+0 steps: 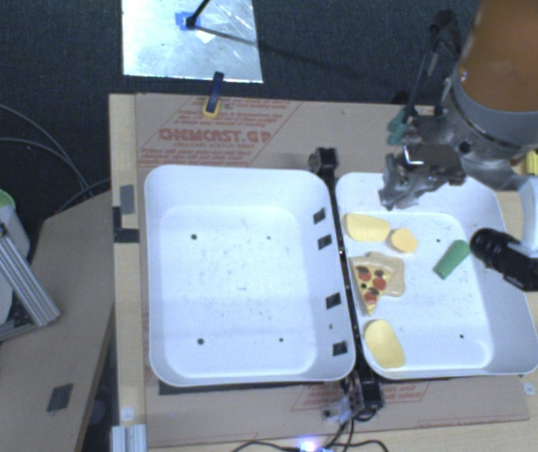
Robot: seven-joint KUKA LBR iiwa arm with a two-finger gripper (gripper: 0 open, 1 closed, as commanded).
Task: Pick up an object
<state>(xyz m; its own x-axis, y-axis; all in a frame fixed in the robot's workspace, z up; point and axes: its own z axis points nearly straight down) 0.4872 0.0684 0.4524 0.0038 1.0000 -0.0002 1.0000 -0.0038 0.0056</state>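
Right bin, holding the candidate objects: a pale yellow oval piece lies just below the gripper; a small orange round piece sits just beside it, lower and to the right; a toy pizza slice with red dots lies further below the gripper; a second yellow oval rests well below, near the bin's front edge; a green block lies tilted, down and to the right of the gripper. The gripper hangs over the bin's back left corner with nothing seen between its fingers; whether they are wide or narrow cannot be told. Left of the gripper stands the left bin. Beneath both bins a cardboard sheet bears faded red print, partly legible as "CHEMCAST". A black cylindrical fitting on a white bracket overhangs the right rim, right of the gripper.
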